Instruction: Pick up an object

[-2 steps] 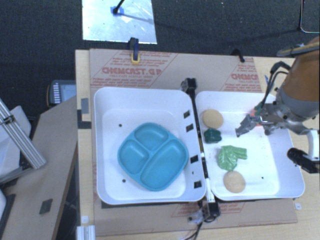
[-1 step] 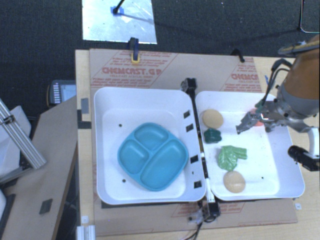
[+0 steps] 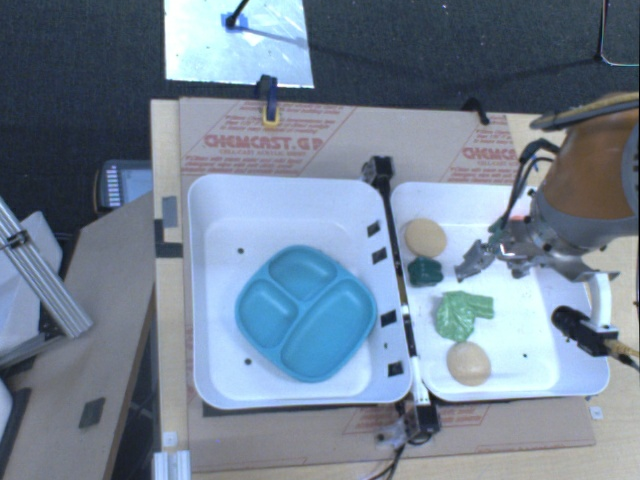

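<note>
The right bin (image 3: pixel 520 373) holds a pale beige ball (image 3: pixel 425 236) at its upper left. A small dark green piece (image 3: pixel 426 271) lies just below that ball. A light green leafy piece (image 3: pixel 462 313) sits in the middle, and a tan egg-shaped object (image 3: pixel 468 363) lies near the front wall. My gripper (image 3: pixel 472 264) hangs over the bin, right of the dark green piece and above the leafy piece. It is open with nothing between its fingers.
The left bin (image 3: pixel 215 218) holds a blue divided plate (image 3: pixel 305 311). A black clip-lined divider (image 3: pixel 392 268) runs between the two bins. The arm (image 3: pixel 590 183) comes in over the right bin's right side. Cardboard (image 3: pixel 300 138) lies under both bins.
</note>
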Motion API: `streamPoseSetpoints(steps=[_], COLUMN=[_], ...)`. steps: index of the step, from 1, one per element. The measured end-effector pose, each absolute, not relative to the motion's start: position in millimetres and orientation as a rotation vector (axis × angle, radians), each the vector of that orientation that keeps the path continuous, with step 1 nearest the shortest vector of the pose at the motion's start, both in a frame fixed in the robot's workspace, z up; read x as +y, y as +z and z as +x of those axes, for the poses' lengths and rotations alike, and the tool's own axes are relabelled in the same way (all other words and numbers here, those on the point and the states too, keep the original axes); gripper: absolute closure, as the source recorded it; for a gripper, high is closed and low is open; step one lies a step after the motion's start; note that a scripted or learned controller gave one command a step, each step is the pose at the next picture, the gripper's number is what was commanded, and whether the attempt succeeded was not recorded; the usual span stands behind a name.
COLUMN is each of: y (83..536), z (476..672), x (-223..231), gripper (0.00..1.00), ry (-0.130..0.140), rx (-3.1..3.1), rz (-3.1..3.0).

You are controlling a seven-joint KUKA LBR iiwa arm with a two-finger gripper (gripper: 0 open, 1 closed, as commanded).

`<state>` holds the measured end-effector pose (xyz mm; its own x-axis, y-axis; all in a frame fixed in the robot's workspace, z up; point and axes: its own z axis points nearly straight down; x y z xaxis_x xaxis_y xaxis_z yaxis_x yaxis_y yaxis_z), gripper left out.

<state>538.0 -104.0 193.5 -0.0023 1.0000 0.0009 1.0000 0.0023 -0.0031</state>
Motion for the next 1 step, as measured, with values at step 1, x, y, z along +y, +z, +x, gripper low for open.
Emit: streamPoseSetpoints(steps=[1], y=[151.7], z=[538.6], x=[-103.1], gripper=[0.0], ry=[0.002], rx=[-2.221], rz=[-2.218])
